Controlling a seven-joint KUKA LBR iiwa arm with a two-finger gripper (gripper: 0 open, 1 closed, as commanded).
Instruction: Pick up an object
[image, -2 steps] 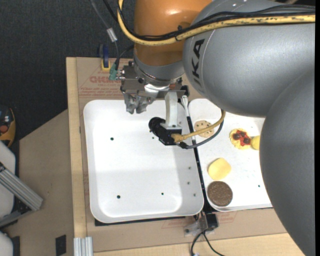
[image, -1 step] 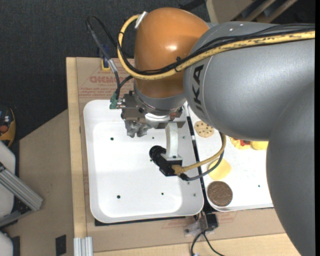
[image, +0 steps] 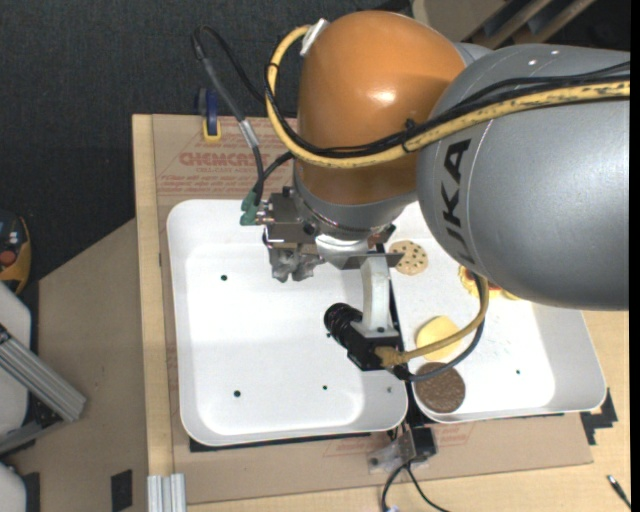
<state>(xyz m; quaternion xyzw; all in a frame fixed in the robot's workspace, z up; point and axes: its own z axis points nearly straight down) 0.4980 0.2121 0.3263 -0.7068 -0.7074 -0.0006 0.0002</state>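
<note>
Gripper (image: 292, 262) hangs low over back of left bin (image: 200, 300), w/ nothing visibly held; open or closed, can't tell. Candidate objs lie in right bin (image: 560, 385): speckled cookie (image: 408, 258) at back nr the divide, yellow disc (image: 438, 333) mid, brown disc (image: 440, 390) at front corner. Prob. approach step, no grasp yet. Next move: shift over right bin, centre on one obj (cookie is nearest), then descend.

One fixed overhead camera, angled down at both bins (image: 250, 340).
</note>
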